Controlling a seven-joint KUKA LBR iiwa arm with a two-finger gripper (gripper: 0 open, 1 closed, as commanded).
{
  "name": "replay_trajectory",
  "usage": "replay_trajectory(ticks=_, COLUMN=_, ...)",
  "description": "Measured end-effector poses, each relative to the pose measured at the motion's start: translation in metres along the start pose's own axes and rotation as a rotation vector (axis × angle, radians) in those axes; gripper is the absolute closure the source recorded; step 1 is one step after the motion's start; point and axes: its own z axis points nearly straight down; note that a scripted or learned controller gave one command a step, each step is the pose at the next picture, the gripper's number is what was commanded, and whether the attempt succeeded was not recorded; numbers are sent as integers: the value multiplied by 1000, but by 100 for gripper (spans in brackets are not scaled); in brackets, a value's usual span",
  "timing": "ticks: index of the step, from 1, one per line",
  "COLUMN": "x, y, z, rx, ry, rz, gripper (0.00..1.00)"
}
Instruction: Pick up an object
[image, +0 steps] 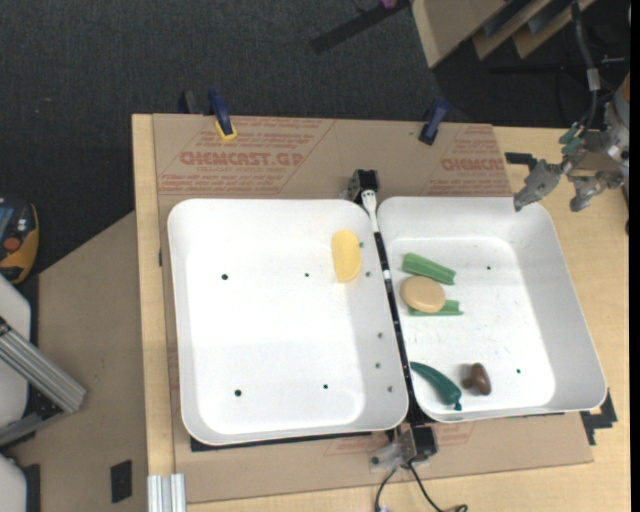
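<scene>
Five small, probably light objects lie in the bins; we would pinch the round tan plastic disc (424, 295) across its rim, the gripper (556, 190) released above the right white bin's (560, 300) far corner.

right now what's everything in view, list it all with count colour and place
white bins: 2, white, side by side on the bench
yellow block: 1, yellow, left bin, by its right wall
green pieces: 2, green, right bin, upper left, beside and under the disc
tan disc: 1, tan, right bin, resting on a green piece
teal curved piece: 1, dark teal, right bin, near edge
brown lump: 1, brown, right bin, right of the teal piece
clamps: 2, blue, far bench edge
gripper: 1, grey, beyond the right bin's far right corner
</scene>
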Motion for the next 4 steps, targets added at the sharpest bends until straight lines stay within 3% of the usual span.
replay_trajectory(ticks=1, x=0, y=1, z=-11, rx=-4, ry=-2, rz=-1, gripper=100)
replay_trajectory(ticks=2, x=3, y=-74, z=-190, rx=-20, ry=-6, rz=1, gripper=100)
replay_trajectory(ticks=3, x=5, y=-133, z=-273, rx=-13, ry=-5, rz=1, gripper=100)
replay_trajectory(ticks=4, x=6, y=-131, z=-266, rx=-2, ry=-1, rz=0, gripper=0)
